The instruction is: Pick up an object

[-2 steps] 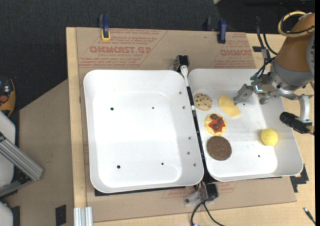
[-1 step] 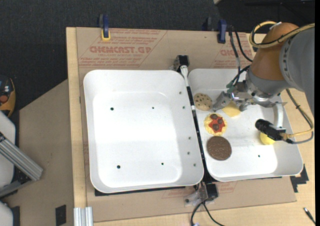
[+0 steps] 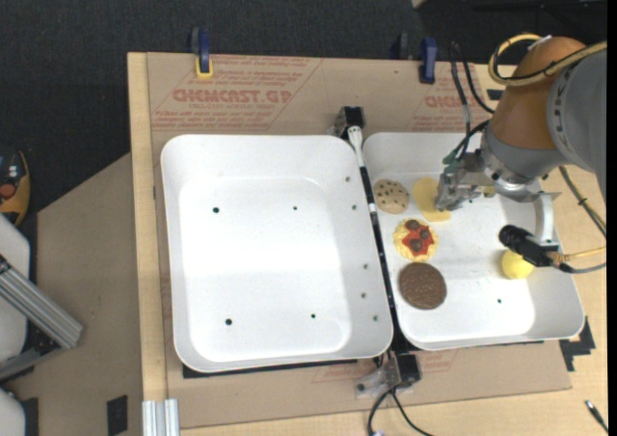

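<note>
The right bin (image 3: 540, 323) holds several food items. A chocolate-chip cookie (image 3: 390, 195) lies at its upper left, with a pale yellow piece (image 3: 427, 199) just right of it. Below them sit a small round tart with red and dark topping (image 3: 415, 239) and a dark brown round cookie (image 3: 422, 286). A yellow ball-shaped fruit (image 3: 517, 266) rests at the right side. My gripper (image 3: 450, 195) reaches down from the right and hangs at the right edge of the pale yellow piece, partly covering it. I see nothing lifted.
The left bin (image 3: 183, 231) lies beside the right one, with a black divider clip (image 3: 351, 122) between them at the top. Cables and a black fitting (image 3: 525, 243) hang off the wrist over the right bin. Blue clamps (image 3: 201, 50) hold the cardboard base.
</note>
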